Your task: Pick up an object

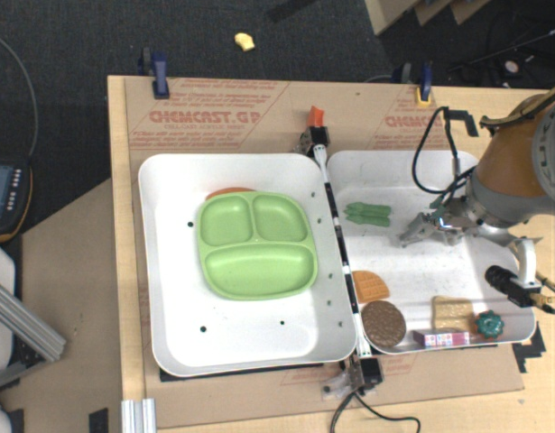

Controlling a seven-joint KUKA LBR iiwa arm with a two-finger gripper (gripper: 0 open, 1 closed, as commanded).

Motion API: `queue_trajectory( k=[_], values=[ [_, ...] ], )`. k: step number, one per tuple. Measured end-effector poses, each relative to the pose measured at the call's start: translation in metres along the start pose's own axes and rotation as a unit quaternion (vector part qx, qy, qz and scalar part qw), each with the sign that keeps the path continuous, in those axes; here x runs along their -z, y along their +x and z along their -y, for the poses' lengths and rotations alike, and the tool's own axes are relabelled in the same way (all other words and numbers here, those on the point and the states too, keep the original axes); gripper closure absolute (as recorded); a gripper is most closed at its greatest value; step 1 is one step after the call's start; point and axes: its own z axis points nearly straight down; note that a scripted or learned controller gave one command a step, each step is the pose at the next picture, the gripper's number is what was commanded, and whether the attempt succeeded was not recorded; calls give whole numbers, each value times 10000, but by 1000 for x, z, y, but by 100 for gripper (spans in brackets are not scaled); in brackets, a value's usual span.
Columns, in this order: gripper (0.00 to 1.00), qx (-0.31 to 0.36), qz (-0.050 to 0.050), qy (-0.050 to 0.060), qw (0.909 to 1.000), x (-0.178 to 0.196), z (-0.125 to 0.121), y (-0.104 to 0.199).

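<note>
My gripper [429, 228] hangs low over the middle of the right bin [399, 165], with the orange-banded wrist [512, 165] behind it to the right. A green pea-pod-like piece [367, 214] lies just left of and above it, apart from it. Along the bin's front lie an orange waffle-like piece [371, 286], a brown round cookie [383, 323], a tan bread slice [452, 312], a teal ball-like item [489, 324] and a pink and purple bar [444, 338]. I see nothing held in the gripper.
The left bin [169, 269] bears a green divided plate [255, 244], with an orange thing [228, 190] peeking from behind its far rim. A black cable [430, 142] loops above the right bin. Blue clamps [158, 73] hold the bench's back edge.
</note>
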Motion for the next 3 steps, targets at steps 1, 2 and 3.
queue_trajectory(
  k=[1, 2, 3],
  values=[
    [0, 7, -11, -15, 10000, 47, -62, 63],
    [0, -68, -30, 104, 9999, -3, 63, 42],
    [0, -28, 11, -4, 10000, 41, -13, 17]
  ],
)
